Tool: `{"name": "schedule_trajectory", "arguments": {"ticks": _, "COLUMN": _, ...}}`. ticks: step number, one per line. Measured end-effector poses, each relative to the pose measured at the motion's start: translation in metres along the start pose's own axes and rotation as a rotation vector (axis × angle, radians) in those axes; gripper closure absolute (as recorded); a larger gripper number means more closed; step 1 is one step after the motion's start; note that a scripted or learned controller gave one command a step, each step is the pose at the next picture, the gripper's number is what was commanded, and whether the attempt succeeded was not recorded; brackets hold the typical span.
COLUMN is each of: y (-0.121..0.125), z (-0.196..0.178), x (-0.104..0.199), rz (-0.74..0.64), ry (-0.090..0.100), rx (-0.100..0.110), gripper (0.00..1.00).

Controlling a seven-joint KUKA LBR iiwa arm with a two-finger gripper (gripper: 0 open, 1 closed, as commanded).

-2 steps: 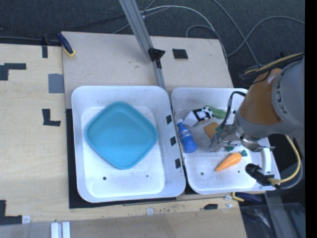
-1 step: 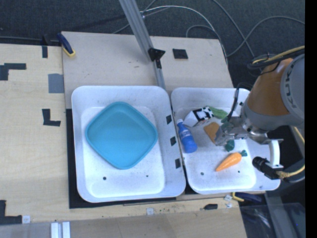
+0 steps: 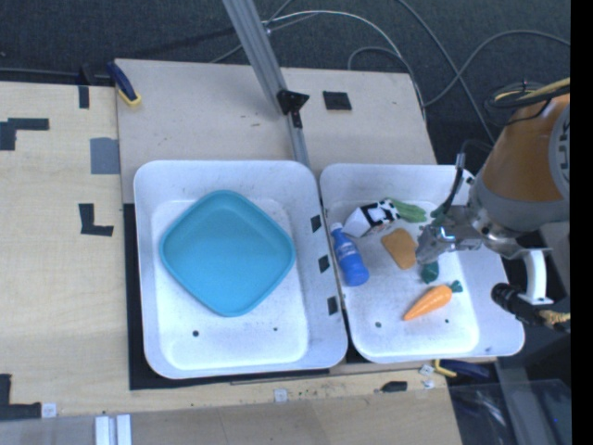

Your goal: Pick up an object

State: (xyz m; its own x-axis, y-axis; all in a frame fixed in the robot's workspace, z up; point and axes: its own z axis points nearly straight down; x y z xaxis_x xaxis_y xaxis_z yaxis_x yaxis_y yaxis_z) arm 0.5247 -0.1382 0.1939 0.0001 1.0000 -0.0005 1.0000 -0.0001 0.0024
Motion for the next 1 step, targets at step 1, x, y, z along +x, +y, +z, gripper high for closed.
{"name": "schedule_trajectory", "arguments": {"ticks": 1, "y": 0.0035, "z": -0.0622, "x": 0.001, "rz": -0.001, "ry": 0.0, "rx": -0.003, "gripper": 1.0}}
